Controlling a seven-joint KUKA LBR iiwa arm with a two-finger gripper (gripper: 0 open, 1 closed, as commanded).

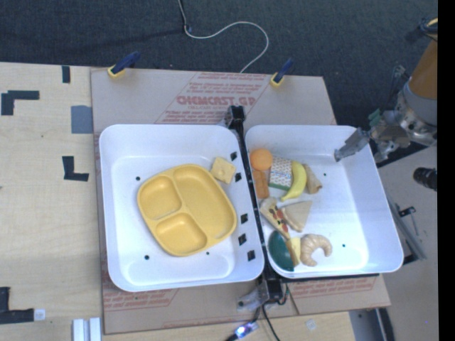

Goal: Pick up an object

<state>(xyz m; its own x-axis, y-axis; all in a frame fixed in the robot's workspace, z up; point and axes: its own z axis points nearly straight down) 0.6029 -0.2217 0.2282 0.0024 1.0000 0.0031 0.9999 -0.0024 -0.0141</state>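
A jumble of toy food lay in the right bin (355, 212): a curved yellow banana (299, 179), a croissant (316, 246) and a sandwich wedge (297, 212). The left bin (121, 212) held a yellow divided plate (186, 208). The hand (353, 145) hovered over the right bin's far edge; I cannot tell whether it was clenched.

Cardboard sheet (213, 98); white cable (234, 27)
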